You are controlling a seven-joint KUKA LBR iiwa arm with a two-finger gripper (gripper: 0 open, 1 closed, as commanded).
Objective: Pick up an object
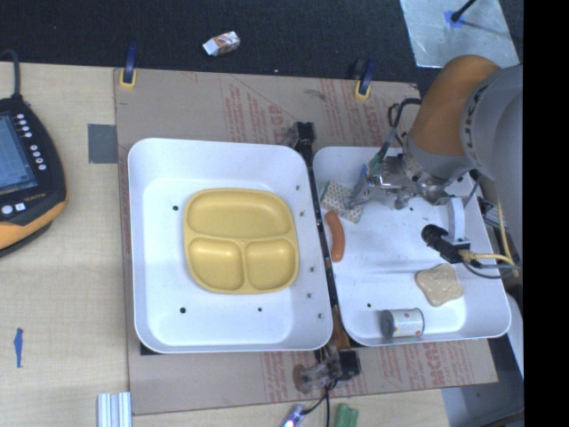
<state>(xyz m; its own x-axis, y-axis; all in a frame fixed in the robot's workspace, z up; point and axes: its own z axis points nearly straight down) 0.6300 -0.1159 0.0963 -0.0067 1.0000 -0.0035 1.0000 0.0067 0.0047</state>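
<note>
The claw sits low over the upper left of the right bin, its tip at a checked cloth by the bin's left wall; whether it is parted or closed on the cloth I cannot tell, since the wrist hides the tip. The step in hand looks like the reach-and-grasp, with nothing yet clearly lifted; the cloth seems the chosen object. Just below it lies a sausage along the wall; further out, a sponge near the right side and a can at the near edge. The left bin holds a yellow tray; a pendant rests on the worktop. Next, I judge, comes a firm closing on the cloth and a straight lift; thin fabric may slip.
</note>
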